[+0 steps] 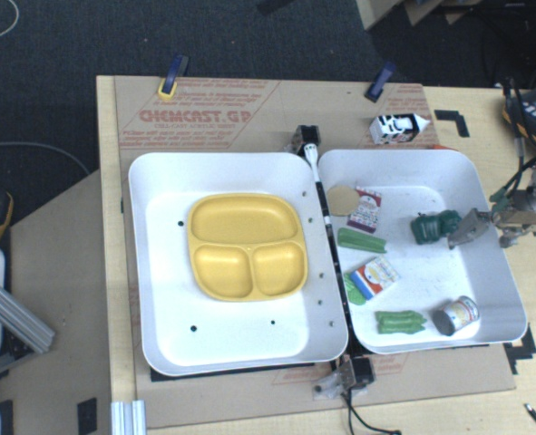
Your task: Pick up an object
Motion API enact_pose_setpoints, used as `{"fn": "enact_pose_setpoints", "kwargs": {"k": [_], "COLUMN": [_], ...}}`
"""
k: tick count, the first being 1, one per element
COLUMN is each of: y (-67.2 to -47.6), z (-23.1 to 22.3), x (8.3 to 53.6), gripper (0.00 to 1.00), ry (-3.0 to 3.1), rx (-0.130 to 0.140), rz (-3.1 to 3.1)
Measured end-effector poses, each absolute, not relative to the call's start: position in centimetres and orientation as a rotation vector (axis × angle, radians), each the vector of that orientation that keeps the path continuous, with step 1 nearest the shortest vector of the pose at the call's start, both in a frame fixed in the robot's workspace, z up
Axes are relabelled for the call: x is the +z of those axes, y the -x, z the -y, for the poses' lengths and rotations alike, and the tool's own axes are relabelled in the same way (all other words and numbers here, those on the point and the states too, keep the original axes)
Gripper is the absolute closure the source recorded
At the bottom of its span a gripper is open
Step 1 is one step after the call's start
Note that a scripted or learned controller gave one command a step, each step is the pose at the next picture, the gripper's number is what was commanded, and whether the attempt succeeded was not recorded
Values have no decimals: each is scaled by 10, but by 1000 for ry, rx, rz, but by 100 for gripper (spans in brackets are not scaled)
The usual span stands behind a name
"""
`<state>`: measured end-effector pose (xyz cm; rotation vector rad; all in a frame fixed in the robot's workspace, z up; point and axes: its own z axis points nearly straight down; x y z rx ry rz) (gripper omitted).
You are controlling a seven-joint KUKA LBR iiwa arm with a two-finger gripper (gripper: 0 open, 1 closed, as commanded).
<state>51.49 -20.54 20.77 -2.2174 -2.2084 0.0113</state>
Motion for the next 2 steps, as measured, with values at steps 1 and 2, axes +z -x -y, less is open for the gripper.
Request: {"fn": "enact_pose_setpoints", "kwargs": {"k": [1,2], "y": [-518,-519], "z": [205,198], "x": [215,153], "gripper": [0,0], "ry": [2222,2215], "rx": [0,4], "rz": [2222,2216]}}
